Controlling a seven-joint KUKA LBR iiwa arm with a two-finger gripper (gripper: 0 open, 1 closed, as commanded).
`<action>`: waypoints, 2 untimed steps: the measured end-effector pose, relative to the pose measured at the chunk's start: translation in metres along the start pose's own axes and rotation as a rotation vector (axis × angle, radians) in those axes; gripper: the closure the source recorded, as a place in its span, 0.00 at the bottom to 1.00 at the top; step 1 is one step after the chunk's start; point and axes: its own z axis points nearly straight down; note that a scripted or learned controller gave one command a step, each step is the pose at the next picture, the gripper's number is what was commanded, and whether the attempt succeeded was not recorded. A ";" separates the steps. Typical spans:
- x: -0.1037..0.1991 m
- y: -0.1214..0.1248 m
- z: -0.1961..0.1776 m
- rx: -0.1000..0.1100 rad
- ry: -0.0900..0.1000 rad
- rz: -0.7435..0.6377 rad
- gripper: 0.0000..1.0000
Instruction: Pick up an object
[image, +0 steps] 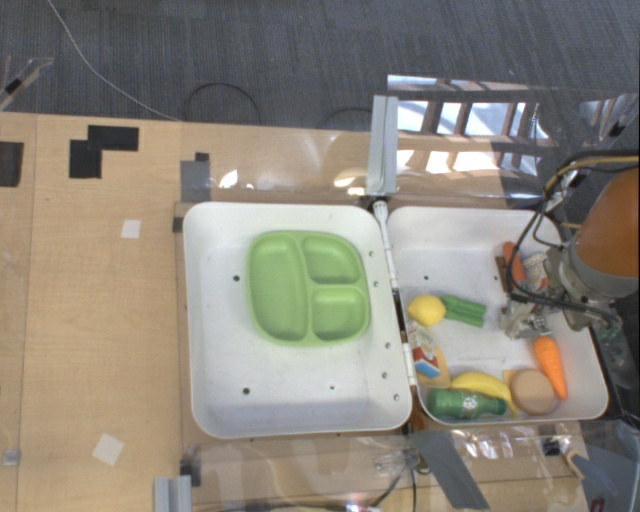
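Nothing is lifted yet, as far as the view shows: every candidate object lies on the floor of the right bin (470, 262). The carrot (550, 366) sits at that bin's right side, just beside the pincer (524, 320) and the likeliest target by nearness. Below it rests a tan egg-like ball (534, 391), touching or nearly touching a banana (480, 384), with a green bottle (467, 404) along the bin's near wall. Further left lie a lemon (427, 310), a green vegetable-like piece (464, 309) against it, and a small printed packet (430, 360).

The pincer hangs low over the bin's right side, with the arm (608, 240) entering from the right. So the approach looks made, while the grasp and the lift remain.

The pincer's tip is a jumble of metal and cable from this angle, and I cannot tell whether it is open or closed, or whether it touches anything. An orange-red sliver (510, 258) by the cables may be another object, though it is too hidden to name. The left bin (215, 300) holds a green divided plate (307, 287).
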 end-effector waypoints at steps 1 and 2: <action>0.000 0.000 0.000 -0.001 0.001 0.000 0.00; -0.049 -0.007 0.018 -0.009 0.018 0.022 0.00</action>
